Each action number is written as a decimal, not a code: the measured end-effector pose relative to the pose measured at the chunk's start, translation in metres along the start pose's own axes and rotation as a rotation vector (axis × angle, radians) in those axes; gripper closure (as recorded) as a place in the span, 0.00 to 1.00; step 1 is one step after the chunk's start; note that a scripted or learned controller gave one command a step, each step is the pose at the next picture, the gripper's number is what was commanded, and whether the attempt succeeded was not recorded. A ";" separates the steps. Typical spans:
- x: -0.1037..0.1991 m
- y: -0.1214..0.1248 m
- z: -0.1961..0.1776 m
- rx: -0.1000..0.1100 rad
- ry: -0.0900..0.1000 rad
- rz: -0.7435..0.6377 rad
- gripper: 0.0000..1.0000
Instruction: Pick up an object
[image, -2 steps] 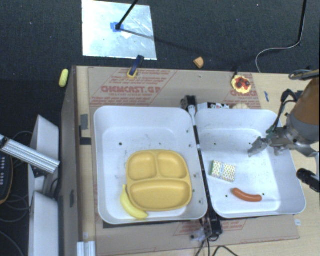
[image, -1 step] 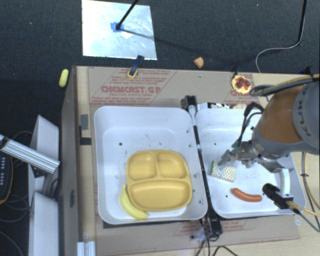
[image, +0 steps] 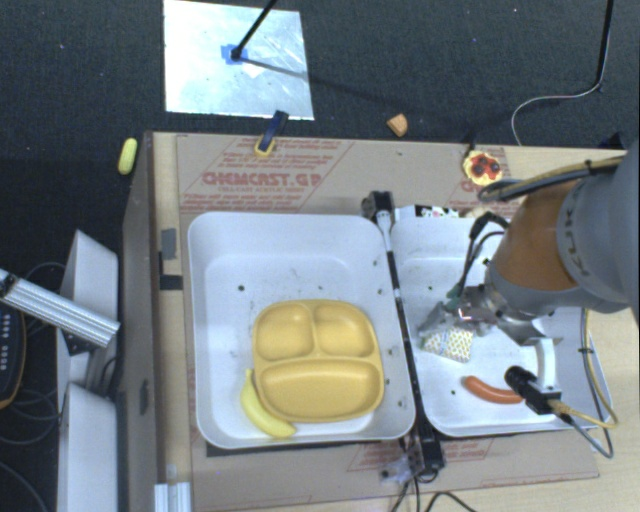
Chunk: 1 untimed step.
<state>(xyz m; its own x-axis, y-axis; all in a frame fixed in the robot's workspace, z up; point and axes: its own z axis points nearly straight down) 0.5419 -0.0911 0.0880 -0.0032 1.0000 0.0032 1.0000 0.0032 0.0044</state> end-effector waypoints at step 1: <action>-0.062 0.108 -0.003 -0.015 -0.007 0.000 0.00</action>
